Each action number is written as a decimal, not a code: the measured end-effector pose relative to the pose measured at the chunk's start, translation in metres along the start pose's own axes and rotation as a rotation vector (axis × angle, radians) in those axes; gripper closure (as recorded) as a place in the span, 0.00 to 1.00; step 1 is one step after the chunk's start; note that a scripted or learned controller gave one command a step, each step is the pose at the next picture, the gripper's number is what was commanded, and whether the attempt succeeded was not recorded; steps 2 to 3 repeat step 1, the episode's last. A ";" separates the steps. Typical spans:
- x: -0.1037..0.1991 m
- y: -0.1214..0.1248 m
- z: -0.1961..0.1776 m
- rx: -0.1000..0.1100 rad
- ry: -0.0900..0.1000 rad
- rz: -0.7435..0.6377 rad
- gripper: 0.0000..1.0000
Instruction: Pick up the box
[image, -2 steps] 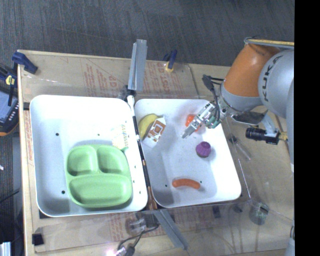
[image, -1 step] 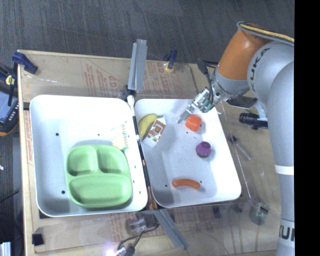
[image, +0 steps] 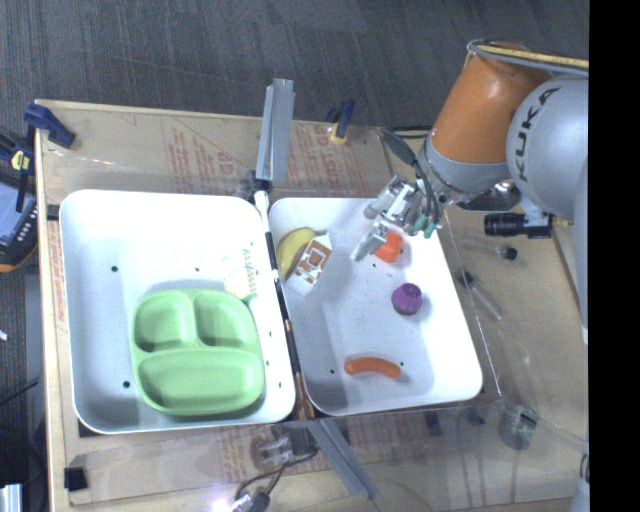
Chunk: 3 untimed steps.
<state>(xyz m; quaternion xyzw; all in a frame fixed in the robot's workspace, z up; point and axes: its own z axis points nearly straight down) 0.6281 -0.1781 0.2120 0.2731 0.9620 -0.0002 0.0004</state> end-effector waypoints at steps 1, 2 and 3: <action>0.063 -0.002 -0.001 0.000 0.001 -0.284 0.00; 0.063 -0.002 -0.001 0.000 0.001 -0.284 0.00; 0.063 -0.002 -0.001 0.000 0.001 -0.284 0.00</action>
